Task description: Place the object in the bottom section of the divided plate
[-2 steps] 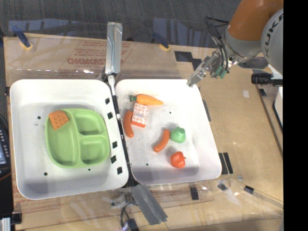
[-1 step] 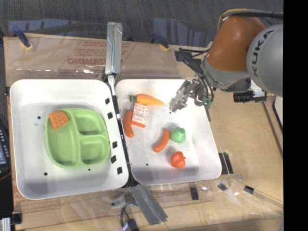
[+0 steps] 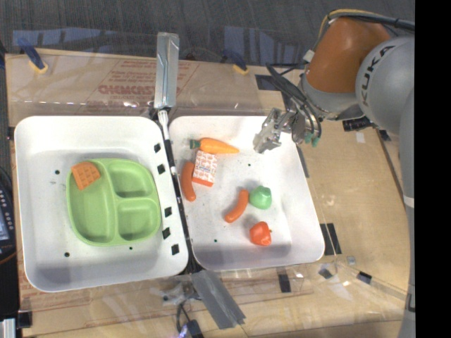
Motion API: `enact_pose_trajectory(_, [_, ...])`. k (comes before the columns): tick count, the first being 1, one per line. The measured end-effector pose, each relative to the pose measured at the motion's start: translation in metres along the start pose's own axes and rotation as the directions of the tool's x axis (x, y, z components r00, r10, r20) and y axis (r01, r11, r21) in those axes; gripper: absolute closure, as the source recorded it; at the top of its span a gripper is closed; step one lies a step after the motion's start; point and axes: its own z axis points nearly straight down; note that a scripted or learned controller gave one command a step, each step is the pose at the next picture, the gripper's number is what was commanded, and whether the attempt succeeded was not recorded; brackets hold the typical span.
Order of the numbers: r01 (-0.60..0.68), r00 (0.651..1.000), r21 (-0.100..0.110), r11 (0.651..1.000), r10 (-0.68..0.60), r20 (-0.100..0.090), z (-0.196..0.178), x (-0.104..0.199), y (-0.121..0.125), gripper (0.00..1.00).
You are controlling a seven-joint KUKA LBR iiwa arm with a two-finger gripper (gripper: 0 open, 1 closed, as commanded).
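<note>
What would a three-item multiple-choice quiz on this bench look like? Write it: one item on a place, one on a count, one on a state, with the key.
1. Where does the waffle lie?
A. In the divided plate's upper-left section
B. In the right bin
C. On the bare bench

2. How many sausages are in the right bin?
A. None
B. Two
C. Five

3. Where is the gripper?
A. Above the right bin's upper right part
C. Inside the plate
B. Over the left bin

Key: 1 A, the waffle sits in that green section. 2 B, one sausage lies at the left wall, another sausage beside the green pepper. 3 A, it hangs near the carrot.
</note>
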Motion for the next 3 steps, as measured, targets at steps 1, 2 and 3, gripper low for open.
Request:
enact_pose_trajectory(1, [0.258, 0.966, 0.0, 0.966, -0.258, 0.003, -0.015, 0.001, 0.002, 1.0])
enact_pose_trajectory(2, [0.488, 0.873, 0.002, 0.873, -0.488, 0.006, -0.015, -0.002, 0.002, 1.0])
enact_pose_trajectory(3, [0.76, 0.65, 0.0, 0.65, -0.76, 0.002, 0.006, -0.007, 0.004, 1.0])
